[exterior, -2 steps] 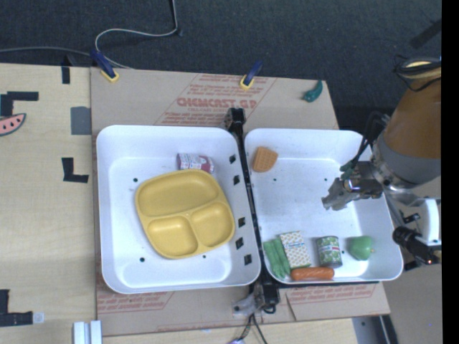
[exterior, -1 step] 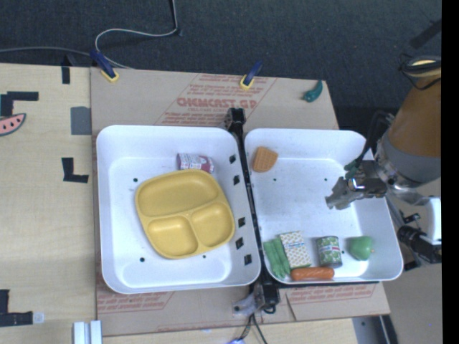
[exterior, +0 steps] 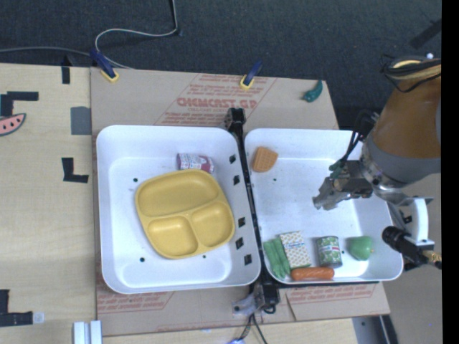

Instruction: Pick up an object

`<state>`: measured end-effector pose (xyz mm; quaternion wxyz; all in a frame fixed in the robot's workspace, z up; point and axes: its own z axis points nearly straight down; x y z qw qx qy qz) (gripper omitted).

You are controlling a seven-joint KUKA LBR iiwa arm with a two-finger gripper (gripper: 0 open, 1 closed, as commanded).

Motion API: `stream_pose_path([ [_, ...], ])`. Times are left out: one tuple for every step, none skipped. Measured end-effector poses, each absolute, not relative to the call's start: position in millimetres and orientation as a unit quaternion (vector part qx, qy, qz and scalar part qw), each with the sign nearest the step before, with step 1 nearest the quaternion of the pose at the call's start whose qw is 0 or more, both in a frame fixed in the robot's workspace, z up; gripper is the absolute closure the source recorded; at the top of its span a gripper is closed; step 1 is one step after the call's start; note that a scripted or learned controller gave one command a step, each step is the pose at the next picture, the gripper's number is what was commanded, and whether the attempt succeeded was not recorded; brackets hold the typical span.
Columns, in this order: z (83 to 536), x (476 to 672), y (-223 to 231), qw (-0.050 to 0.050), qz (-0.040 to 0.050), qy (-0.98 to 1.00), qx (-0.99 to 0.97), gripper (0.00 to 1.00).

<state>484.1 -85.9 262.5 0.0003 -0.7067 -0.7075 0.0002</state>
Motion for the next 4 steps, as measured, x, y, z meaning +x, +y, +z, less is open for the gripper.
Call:
stream_pose_path([
  [264.7, 483.6, -103.2, 0.0, 0.0005, -0.707, -0.707, 1.0],
  [261.7, 483.4, -142.7, 0.0, 0.0008, -0.707, -0.707, 1.0],
  [251.2, 484.0, -100.3, 0.0, 0.0001, -0.707, -0.707, 1.0],
  [260.2, 484.2, -77.3, 0.0, 0.0, -0.708, -0.706, 1.0],
])
